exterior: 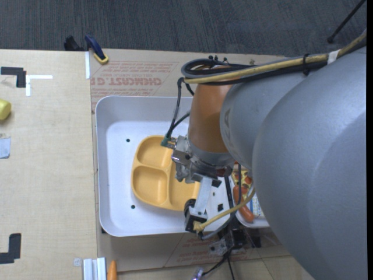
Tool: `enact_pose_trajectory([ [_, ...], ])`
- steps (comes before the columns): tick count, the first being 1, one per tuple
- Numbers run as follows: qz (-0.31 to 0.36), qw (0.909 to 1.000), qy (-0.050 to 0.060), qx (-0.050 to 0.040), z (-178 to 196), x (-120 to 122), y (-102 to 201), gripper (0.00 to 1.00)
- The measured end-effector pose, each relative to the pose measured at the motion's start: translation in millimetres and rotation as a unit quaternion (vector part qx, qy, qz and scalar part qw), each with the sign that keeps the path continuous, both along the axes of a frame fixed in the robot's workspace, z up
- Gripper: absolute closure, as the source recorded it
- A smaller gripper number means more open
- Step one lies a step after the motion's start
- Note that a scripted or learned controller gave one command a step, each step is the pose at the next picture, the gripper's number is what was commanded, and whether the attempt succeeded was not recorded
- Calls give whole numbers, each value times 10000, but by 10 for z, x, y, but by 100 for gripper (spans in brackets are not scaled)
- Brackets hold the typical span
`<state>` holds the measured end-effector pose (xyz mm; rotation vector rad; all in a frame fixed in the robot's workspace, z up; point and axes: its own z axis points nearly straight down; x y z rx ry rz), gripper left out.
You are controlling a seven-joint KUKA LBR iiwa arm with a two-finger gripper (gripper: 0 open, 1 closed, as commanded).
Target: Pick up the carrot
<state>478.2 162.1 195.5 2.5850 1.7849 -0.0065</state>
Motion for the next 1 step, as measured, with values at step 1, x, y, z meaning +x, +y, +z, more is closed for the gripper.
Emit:
enact_pose_trajectory([
  [1,-2094,9778,-2,-14,-196,-10,125,100],
])
